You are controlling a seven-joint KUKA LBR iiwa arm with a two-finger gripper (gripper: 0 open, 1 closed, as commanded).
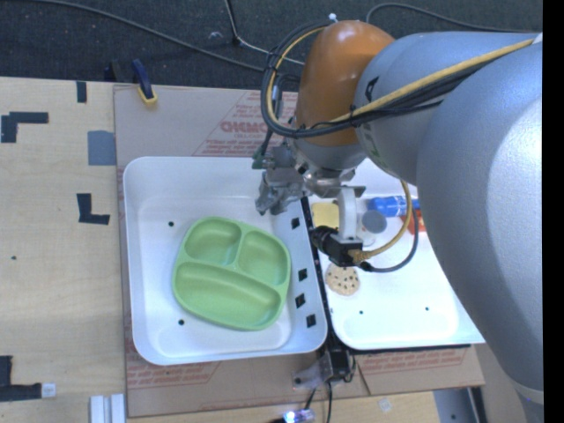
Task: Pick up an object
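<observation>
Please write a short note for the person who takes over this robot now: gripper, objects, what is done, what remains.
Gripper: over the back right part of the left bin; nothing seen held.
Green plate: lies flat in the left bin.
Right bin: a blue object, a yellow object and a round cookie-like piece, partly behind the arm.
Done: nothing picked up yet.
Left: grasp one object and lift it.

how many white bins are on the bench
2. The left bin holds a green divided plate. The right bin sits against it, partly covered by the arm, which may hide things inside.
</observation>
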